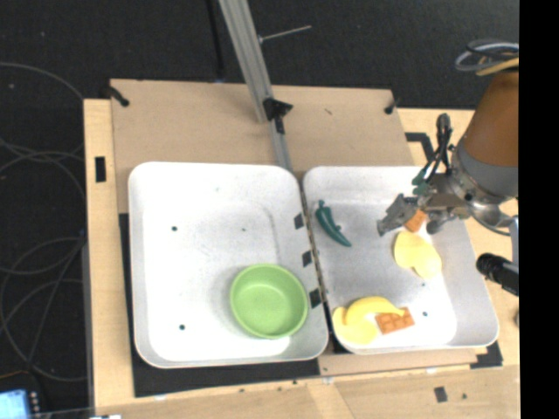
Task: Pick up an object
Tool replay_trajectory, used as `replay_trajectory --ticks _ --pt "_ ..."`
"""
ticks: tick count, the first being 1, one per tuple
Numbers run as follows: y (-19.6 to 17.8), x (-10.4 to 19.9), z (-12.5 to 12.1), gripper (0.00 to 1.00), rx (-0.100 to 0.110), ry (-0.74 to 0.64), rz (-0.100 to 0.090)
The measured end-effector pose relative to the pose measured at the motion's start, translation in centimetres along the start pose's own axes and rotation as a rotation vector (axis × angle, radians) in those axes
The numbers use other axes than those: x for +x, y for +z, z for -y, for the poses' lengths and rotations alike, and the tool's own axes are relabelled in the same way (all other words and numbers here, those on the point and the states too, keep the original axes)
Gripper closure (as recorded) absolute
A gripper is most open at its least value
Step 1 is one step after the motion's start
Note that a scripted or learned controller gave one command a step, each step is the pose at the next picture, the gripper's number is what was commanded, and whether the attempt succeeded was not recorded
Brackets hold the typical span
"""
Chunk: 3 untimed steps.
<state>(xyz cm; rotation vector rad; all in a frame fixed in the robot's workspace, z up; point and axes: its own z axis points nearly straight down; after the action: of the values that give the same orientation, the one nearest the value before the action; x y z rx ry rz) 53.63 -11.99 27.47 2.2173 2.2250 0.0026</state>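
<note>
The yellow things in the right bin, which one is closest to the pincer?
The pale yellow disc, lying just below the pincer. The other yellow piece lies at the bin's front edge, beside an orange waffle-like piece.

Below me I count two white bins (157,190). The left one holds one green bowl (268,299). The right one holds one teal piece (332,223), two yellow objects (416,253) and one orange block (394,321).
</note>
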Motion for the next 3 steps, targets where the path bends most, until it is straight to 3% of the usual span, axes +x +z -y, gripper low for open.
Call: replay_trajectory --ticks 1,3 --pt "0.0 0.0 0.0 0.0 -0.001 0.002 0.0" --pt "10.3 0.2 -0.2 0.0 0.007 0.005 0.002"
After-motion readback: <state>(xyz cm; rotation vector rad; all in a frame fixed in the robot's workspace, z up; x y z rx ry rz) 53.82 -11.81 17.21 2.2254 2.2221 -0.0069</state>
